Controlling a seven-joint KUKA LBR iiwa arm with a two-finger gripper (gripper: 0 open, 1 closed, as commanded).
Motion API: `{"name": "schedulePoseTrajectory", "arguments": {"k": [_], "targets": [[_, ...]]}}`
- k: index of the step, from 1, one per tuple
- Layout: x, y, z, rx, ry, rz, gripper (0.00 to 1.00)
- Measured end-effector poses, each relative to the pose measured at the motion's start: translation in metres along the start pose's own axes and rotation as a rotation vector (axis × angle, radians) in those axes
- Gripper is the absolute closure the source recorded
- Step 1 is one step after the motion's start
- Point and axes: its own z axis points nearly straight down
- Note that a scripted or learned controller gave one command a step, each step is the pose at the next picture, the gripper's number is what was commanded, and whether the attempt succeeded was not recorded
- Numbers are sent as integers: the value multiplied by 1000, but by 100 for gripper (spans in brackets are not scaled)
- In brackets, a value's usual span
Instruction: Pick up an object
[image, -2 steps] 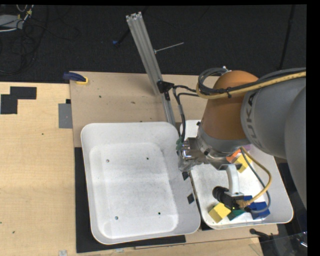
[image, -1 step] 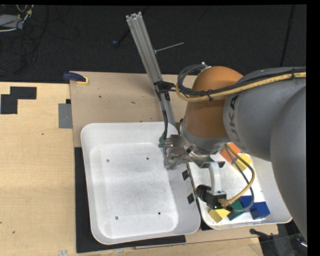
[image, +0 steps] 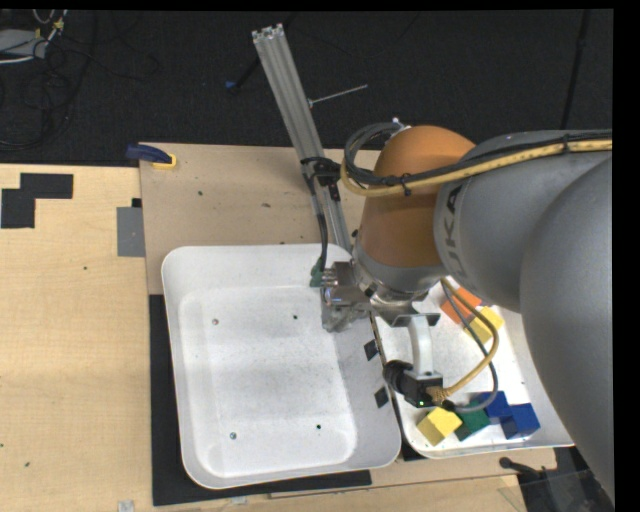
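Observation:
My gripper (image: 338, 305) hangs over the right edge of the left bin (image: 260, 390), close to the wall between the two bins. The orange wrist and grey arm cover much of the right bin (image: 500, 447). In the near end of the right bin lie a yellow block (image: 437, 427), a green piece (image: 477, 421) and a blue block (image: 516, 418), all close together. An orange piece (image: 459, 306) and a yellow piece (image: 489, 321) peek out beside the wrist, farther back. Nothing shows in the gripper's grasp.
A slanted aluminium rail (image: 292, 100) rises behind the bins, just behind the gripper. A blue and yellow clamp (image: 150, 154) sits at the bench's far left corner. Pale wooden boards (image: 70, 330) lie to the left of the bins.

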Motion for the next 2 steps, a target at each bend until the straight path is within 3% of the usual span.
{"name": "schedulePoseTrajectory", "arguments": {"k": [1, 2], "targets": [[2, 1, -18, -1, 1, 3, 100], [3, 1, -17, 1, 0, -1, 0]]}}
